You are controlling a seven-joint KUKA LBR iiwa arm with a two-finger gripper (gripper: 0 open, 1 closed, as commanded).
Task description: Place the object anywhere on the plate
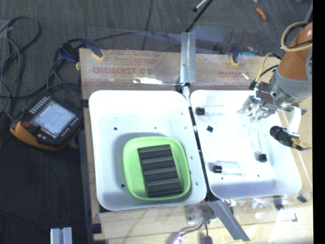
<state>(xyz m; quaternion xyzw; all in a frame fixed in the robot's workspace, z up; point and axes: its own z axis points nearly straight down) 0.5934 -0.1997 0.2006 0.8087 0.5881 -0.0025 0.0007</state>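
The dark ribbed block point(160, 170) lies on the green plate point(130, 151) in the left bin point(104, 116). It looks rigid and light; grasp across its short sides. The end effector point(256, 108) hovers over the right bin point(238, 136); its state cannot be determined.

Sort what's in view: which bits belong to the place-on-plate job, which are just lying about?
Job:
- green plate, left bin
- dark ridged block, already lying on the plate
- gripper, over the right bin

Lying about:
- small black pieces in the right bin
- teach pendant on the floor
- cables
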